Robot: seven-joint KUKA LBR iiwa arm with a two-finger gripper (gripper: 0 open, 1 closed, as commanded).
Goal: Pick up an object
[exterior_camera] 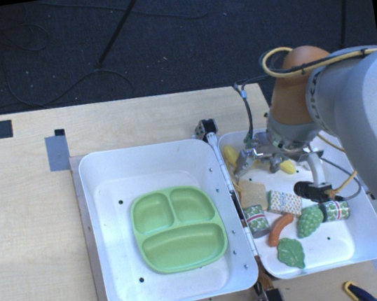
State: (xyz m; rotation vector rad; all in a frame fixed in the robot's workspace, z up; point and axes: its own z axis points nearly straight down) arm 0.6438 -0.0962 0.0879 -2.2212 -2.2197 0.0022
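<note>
The right bin (363, 242) holds several small items. A yellow piece (230, 155) lies at its far left corner and another yellow piece (287, 166) sits further right. In front of them are a tan square (253, 193), a speckled block (285, 202), a green-labelled can (256, 220), an orange sausage shape (280, 229), a bumpy green toy (310, 221), a second small can (337, 210) and a green leafy piece (291, 253). My gripper (261, 159) hangs low over the bin's far part, between the two yellow pieces and just behind the tan square.
The left bin (100, 195) holds a green divided plate (178, 227). The grey arm (354, 120) covers the right bin's far right side. Clamps sit on the rim between the bins. Bare bench lies to the left.
</note>
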